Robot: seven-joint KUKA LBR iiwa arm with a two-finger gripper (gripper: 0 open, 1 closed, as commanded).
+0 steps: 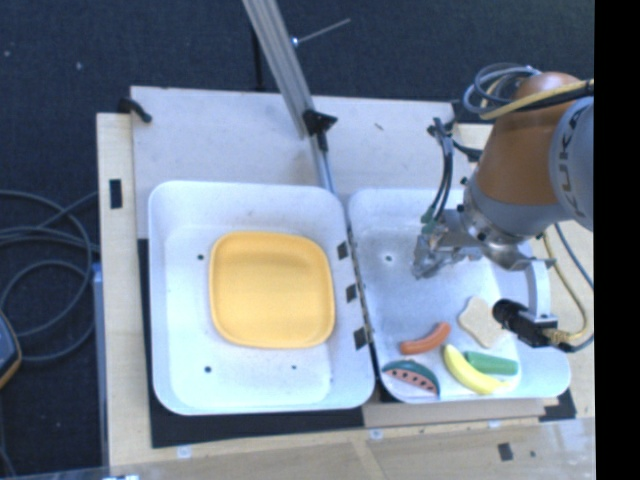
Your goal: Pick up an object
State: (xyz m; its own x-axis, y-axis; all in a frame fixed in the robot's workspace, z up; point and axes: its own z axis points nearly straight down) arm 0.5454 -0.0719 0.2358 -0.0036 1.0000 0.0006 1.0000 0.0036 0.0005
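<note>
My gripper (428, 261) hangs over the middle of the right bin (385, 230), with nothing visible between its fingers. Below it, along the bin's near side, lie an orange-red sausage (425, 340), a watermelon slice (412, 377), a yellow banana (470, 371), a green piece (492, 362) on the banana, and a pale toast slice (482, 320). The toys sit apart from the gripper, toward the front.
The left bin (180, 268) holds a square yellow plate (271, 288). A slanted metal pole (285, 63) runs from the top down to the divide between the bins. The arm's grey and orange body (525, 158) covers the right bin's far right corner.
</note>
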